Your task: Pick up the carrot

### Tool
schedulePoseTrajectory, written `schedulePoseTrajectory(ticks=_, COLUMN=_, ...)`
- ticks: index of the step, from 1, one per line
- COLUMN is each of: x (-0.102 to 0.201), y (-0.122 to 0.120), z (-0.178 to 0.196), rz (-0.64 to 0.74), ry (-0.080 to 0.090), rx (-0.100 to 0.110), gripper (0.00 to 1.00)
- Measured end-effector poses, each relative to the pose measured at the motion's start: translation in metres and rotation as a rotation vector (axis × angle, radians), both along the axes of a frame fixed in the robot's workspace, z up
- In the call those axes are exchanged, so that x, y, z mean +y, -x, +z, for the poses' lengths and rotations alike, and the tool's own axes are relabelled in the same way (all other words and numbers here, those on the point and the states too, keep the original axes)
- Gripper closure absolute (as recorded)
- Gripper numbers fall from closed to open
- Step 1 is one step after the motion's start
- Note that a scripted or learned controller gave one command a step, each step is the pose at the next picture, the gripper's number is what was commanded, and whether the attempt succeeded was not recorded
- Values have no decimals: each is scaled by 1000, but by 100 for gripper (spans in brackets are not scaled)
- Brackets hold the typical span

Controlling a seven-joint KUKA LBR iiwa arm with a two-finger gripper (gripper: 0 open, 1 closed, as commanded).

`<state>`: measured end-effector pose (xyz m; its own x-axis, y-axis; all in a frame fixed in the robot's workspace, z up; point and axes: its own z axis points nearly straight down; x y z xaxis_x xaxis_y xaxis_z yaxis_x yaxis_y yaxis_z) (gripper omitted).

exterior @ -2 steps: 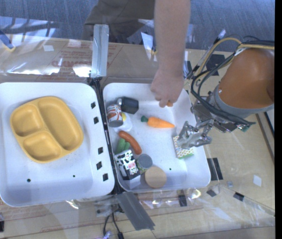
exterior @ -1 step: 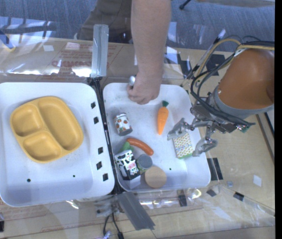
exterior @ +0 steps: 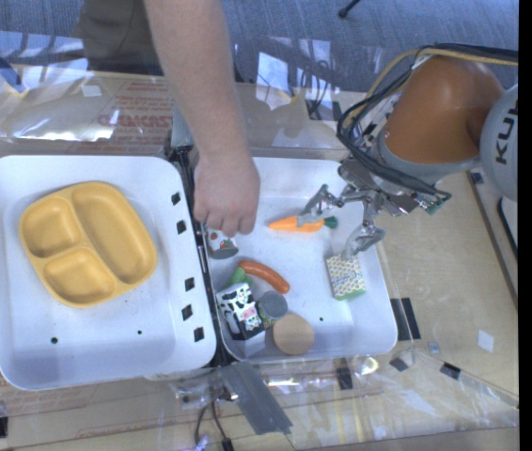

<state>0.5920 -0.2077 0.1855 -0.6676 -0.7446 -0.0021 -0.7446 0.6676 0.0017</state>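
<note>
My hand (exterior: 346, 216) hangs over the right one of the 2 white bins (exterior: 379, 319), its 2 fingers spread apart with nothing between them: one fingertip sits just beside the green end of the carrot (exterior: 298, 222), the other reaches down toward a patterned sponge-like block (exterior: 345, 276) below me. The carrot lies flat on the bin floor just to the left of my hand, orange body pointing away from me and the small green top nearest my fingers. I judge it a light toy, stiff and smooth, likely plastic, so it may skid or roll on the slick white floor if I nudge it before closing. The body tapers toward the far tip, so I would take hold across the thicker part, just past the green top, with my fingers set across its length rather than along it; the tip would squeeze out. A person's hand (exterior: 226, 198) reaches into the same bin just beyond the carrot's tip, over a small object I cannot make out, so I count that side as crowded. Below and to my left lie a red sausage (exterior: 265, 274), a cow-patterned carton (exterior: 240, 310) and a round brown piece (exterior: 293, 334), well apart from the carrot
</note>
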Motion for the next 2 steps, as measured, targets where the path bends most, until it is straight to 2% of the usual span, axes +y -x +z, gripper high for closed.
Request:
schedulePoseTrajectory(ticks=1, x=-2, y=-12, z=-93, rz=153, ry=1, rx=-2, gripper=0)
schedulePoseTrajectory(ticks=2, x=-1, y=-32, z=-90, rz=-30, ry=2, rx=-7, gripper=0)
